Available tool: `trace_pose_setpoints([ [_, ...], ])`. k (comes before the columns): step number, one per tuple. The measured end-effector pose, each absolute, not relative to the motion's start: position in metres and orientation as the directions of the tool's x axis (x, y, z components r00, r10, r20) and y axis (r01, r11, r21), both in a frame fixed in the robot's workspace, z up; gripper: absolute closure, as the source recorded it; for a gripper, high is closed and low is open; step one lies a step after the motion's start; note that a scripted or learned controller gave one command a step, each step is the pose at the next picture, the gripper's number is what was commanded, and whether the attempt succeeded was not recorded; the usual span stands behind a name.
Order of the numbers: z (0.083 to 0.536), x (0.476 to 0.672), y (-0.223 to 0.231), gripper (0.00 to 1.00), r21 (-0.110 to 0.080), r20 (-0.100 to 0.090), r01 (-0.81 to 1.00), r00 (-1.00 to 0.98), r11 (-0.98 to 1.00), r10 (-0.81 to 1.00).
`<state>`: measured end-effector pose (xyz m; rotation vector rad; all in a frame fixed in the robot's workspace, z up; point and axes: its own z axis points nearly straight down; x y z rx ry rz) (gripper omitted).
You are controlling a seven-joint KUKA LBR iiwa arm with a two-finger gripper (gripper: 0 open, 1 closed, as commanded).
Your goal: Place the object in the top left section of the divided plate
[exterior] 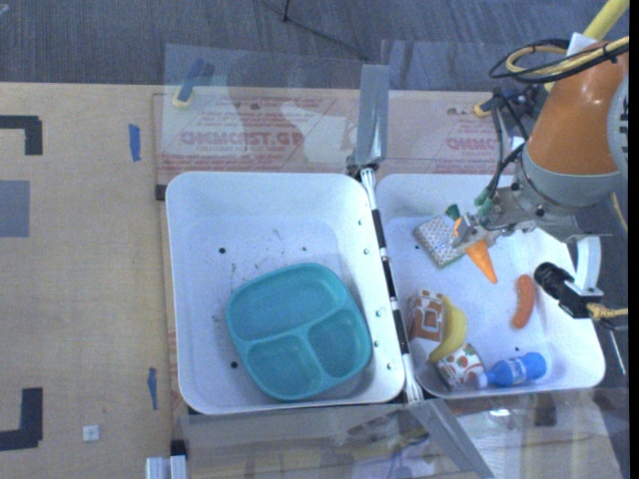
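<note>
Hovering gripper (477,230) at carrot's (482,258) top, grip unclear, carrot tip pointing down-right, plate (298,329) apart.

You see grey carpet (120,13) across the top of the frame, with a thin dark cable (290,8) trailing over it. Below it lies the pale wooden bench (80,297), marked with 2 black corner brackets (28,133) and blue tape strips (134,142) at left.

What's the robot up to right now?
Gripper over right bin, at toy carrot. Divided plate waits in left bin. Nothing blocking.
</note>
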<state>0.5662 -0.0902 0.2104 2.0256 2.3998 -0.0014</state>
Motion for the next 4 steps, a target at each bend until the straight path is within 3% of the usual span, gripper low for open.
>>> trace_pose_setpoints([
  [1,0.248,0.482,-0.031,1.00,-0.003,0.001,0.945,-0.327,0.327,0.945],
  [2,0.250,0.484,0.013,1.00,-0.001,0.000,0.880,-0.475,0.475,0.880],
  [3,0.183,0.493,0.076,1.00,-0.003,0.001,0.929,-0.371,0.371,0.929],
  [4,0.183,0.494,0.075,0.00,-0.002,0.001,0.929,-0.369,0.369,0.929],
])
